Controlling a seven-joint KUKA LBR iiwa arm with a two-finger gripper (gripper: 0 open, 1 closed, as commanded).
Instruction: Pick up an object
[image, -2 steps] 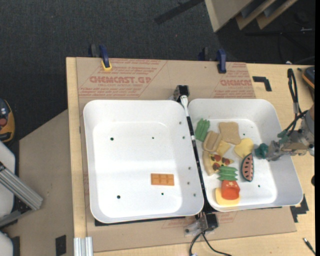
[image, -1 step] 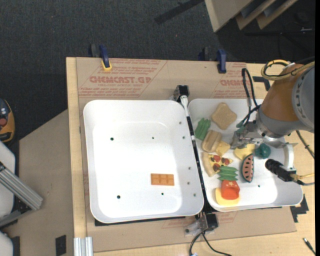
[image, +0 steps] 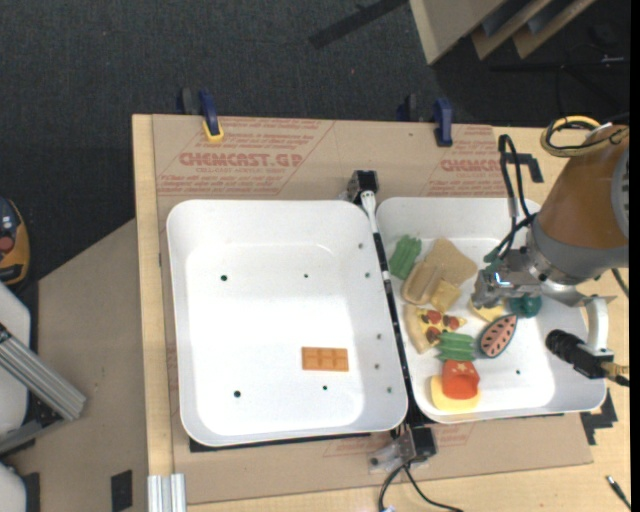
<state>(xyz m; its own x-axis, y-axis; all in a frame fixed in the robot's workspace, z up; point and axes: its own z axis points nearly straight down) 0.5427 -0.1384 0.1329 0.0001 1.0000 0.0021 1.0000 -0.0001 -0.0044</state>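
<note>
The right bin (image: 530, 395) holds a heap of toy food: a green piece (image: 404, 255), tan bread slices (image: 437, 274), a pizza slice (image: 434, 325), a green vegetable (image: 456, 346), a red and yellow piece (image: 459, 383) and a dark oval piece (image: 497, 337). My gripper (image: 497, 291) hangs low over the heap's right side, just above a yellow piece (image: 489, 312) and beside a teal item (image: 527, 304). In the left bin (image: 200, 240) lies one orange block (image: 325, 359).
The arm's grey body with its orange band (image: 590, 205) covers the right bin's far right part. Black cables (image: 515, 175) run up behind it. Clamps (image: 210, 115) hold the cardboard bench top at the back edge.
</note>
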